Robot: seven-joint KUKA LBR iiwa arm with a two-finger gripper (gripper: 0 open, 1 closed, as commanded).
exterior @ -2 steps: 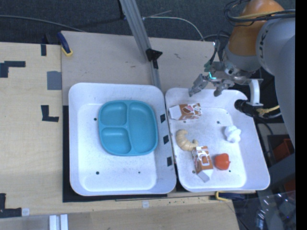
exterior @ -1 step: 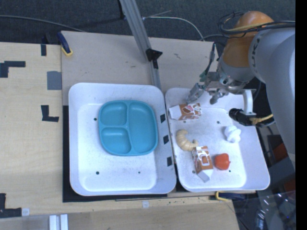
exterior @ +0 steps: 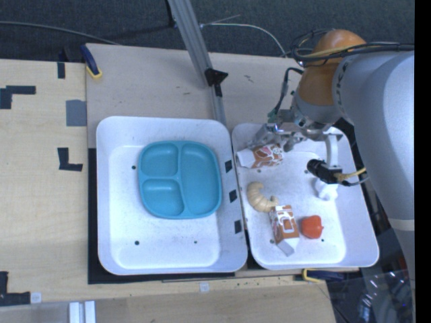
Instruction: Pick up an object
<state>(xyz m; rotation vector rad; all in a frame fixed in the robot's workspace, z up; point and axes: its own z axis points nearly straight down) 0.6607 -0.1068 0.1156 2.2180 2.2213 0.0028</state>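
Observation:
The right bin [exterior: 350, 247] holds several small things. At its back left corner lies a white and orange carton [exterior: 260, 157]. A tan croissant [exterior: 258, 196] sits near the bin's left wall, and an orange and white box [exterior: 284, 223] lies in front of it. Right beside that box is a red tomato-like piece [exterior: 311, 227]. My gripper [exterior: 275, 137] hangs low over the back of this bin, right at the upper edge of the white and orange carton. The view does not show whether it touches the carton.
In the left bin [exterior: 114, 247] lies a teal divided plate [exterior: 180, 179]. A slanted metal pole [exterior: 195, 42] rises behind the bins, near their shared wall. On the bench's back left edge sits a blue and yellow clamp [exterior: 91, 63]. The grey arm [exterior: 384, 120] covers the right bin's right side.

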